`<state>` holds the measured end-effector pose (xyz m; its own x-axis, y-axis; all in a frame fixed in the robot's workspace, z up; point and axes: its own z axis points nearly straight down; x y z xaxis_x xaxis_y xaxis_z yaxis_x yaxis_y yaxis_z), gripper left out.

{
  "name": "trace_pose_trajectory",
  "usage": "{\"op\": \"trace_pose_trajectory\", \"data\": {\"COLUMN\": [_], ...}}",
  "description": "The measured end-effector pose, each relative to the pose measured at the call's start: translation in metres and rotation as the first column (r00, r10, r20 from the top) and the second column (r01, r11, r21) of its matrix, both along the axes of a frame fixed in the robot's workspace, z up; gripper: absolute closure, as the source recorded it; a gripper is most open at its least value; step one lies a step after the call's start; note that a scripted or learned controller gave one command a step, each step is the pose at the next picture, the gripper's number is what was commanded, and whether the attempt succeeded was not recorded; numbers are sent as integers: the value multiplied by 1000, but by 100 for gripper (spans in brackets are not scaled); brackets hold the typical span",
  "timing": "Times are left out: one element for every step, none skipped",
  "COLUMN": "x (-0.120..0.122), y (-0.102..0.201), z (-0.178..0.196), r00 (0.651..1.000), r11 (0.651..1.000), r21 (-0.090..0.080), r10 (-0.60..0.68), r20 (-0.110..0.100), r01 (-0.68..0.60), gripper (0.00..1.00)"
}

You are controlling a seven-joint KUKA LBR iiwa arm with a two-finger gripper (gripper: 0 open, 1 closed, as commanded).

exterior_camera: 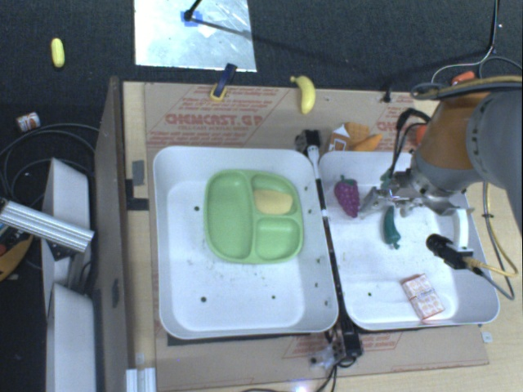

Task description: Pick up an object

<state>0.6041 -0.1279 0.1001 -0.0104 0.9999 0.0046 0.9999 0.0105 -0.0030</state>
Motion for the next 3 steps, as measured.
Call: {"op": "trace_pose_trajectory", "data": {"x": [-27, -25, -13], "y": [-3, -3, 80], "z": [-17, -5, 90], "r00": [1000, 1000, 1000], "r11": [1000, 1000, 1000], "r21": [-4, -5, -1], "r10": [-10, -9, 3], "r20": [1, 6, 15], "r01": [10, 9, -3], "gripper": [0, 100, 100]}}
